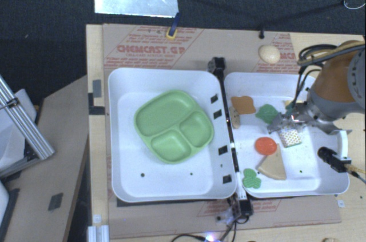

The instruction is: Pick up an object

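Camera view: you've got two white bins side by side. The left bin point(123, 138) holds a green tray point(173, 126) with three compartments, sitting tilted near the middle.

The right bin point(320, 181) has the loose items:
- brown toast piece point(243, 104) at upper left
- dark green leaf point(267, 114) just right of the toast
- white block with a dot grid point(290, 137) near the middle
- orange-red disc point(266, 146) below the leaf
- tan wedge point(273, 167) touching the disc's lower edge
- small green piece point(250, 179) at the bin's lower left corner, beside the wedge

The arm point(337, 89) comes in from the right over the right bin. The gripper point(287, 121) sits low, between the leaf and the dotted block, right above the block. You can't tell from here whether the claw is spread or pinching; nothing is clearly seen between its tips.

Outside the bins, a beige egg point(269, 54) lies on the cardboard point(154, 46) behind the right bin.
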Action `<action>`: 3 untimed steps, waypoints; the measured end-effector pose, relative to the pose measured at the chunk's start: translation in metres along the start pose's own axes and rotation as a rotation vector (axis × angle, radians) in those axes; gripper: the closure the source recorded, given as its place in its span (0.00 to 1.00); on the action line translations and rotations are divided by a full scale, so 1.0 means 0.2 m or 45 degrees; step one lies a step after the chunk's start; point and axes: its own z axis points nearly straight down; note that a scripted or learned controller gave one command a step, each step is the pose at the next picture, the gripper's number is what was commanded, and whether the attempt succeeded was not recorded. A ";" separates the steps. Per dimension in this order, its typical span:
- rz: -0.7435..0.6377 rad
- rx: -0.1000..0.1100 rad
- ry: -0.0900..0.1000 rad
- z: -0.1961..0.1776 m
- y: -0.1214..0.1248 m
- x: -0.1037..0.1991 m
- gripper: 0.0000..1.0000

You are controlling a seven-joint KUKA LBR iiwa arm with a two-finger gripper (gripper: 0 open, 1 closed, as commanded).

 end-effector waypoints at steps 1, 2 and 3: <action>0.001 -0.009 -0.003 -0.07 0.01 -0.01 1.00; -0.003 -0.013 -0.003 -0.38 -0.01 0.01 1.00; -0.004 -0.012 -0.003 -0.67 -0.05 0.02 1.00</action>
